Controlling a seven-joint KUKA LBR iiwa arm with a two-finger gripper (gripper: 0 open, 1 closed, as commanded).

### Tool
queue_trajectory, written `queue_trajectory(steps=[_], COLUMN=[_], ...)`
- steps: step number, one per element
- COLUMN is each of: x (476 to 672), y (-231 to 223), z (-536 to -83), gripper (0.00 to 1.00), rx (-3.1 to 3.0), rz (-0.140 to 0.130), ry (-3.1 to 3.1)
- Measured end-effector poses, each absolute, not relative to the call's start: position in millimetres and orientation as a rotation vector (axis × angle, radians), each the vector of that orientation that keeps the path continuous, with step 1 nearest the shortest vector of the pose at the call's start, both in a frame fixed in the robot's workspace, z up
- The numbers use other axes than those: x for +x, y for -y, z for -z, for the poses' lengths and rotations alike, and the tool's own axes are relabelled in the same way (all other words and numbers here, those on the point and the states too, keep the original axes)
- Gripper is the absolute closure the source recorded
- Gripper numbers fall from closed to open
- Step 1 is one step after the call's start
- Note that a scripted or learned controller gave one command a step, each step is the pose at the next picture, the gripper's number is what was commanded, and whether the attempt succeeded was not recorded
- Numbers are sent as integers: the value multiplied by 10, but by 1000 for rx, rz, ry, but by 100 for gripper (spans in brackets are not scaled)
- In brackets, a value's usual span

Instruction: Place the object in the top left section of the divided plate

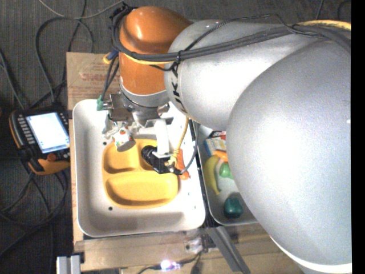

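Note:
A yellow divided plate [138, 190] lies in the left white bin [91, 210]. My gripper [120, 131] hangs over the plate's top left section, under the orange band of the arm. A small white object with red and green marks [122, 141] sits right at the gripper's tip, at the upper edge of that section. The wrist hides whether the object is held or resting on the plate.
The right bin [212, 213] holds a yellow banana-like piece [211, 174], a light green item [224, 169], a dark green item [232, 206] and an orange and white pack [215, 145]. The arm's large grey body covers most of that bin. A tablet [47, 131] lies left of the bench.

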State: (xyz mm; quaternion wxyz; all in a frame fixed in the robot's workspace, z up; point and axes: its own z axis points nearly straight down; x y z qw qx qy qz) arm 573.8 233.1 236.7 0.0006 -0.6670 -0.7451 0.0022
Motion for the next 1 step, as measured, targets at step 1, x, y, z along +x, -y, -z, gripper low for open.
queue_trajectory(steps=[1], x=[5978], y=[-1886], z=[-1991], gripper=[100], rx=[-1977], rz=[-7], ry=[2440])
